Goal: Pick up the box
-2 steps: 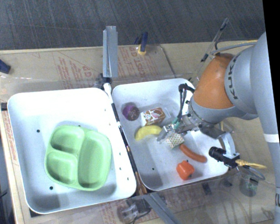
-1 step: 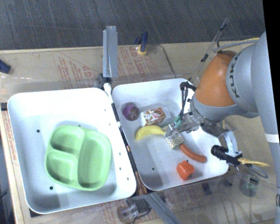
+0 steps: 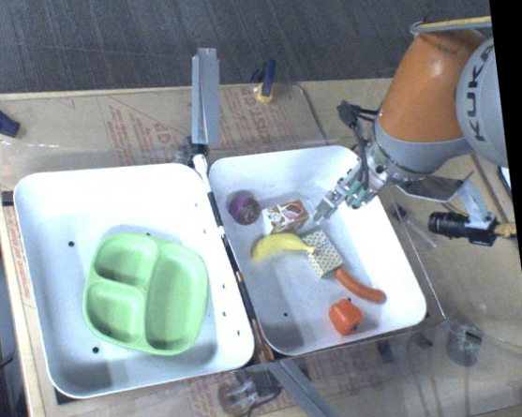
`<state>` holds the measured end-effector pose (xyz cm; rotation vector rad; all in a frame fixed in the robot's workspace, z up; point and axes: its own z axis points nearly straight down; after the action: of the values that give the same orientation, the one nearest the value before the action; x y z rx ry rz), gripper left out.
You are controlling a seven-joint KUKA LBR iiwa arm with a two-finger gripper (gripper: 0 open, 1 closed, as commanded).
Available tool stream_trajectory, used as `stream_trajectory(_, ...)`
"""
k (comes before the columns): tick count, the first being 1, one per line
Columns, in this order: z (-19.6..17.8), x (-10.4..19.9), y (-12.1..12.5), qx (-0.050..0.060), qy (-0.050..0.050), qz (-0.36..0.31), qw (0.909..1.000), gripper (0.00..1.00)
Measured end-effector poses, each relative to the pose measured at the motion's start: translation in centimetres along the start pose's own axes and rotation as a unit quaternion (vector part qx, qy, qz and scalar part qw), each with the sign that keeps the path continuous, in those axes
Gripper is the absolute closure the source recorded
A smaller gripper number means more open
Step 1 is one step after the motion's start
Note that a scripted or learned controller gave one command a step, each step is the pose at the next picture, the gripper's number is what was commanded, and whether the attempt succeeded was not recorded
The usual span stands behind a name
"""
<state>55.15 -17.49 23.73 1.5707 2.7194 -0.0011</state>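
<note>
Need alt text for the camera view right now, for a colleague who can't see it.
The gripper hovers beside a small box in the right bin, which also holds a banana, plum, and sausage. A green divided plate sits in the left bin.

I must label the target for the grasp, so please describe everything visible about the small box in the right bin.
The small red-and-white printed box, seemingly cardboard, lies flat in the right white bin, near its upper middle. A purple round fruit sits just left of it; a yellow banana lies just below, possibly touching. The claw hovers close at its right, not gripping it.
</note>
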Motion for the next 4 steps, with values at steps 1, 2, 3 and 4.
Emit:
stream_trajectory(1, 0.0, 0.0, 0.0, 0.0, 0.0, 0.0, 1.0, 0.0)
stream_trajectory(2, 9.1, -4.1, 0.2, 0.001, 0.001, -0.091, 0.9958, 0.0)
stream_trajectory(3, 12.0, -5.4, 2.2, -0.001, 0.0, -0.123, 0.9924, 0.0)
stream_trajectory(4, 14.4, -4.9, 1.7, 0.0, 0.0, -0.145, 0.9895, 0.0)
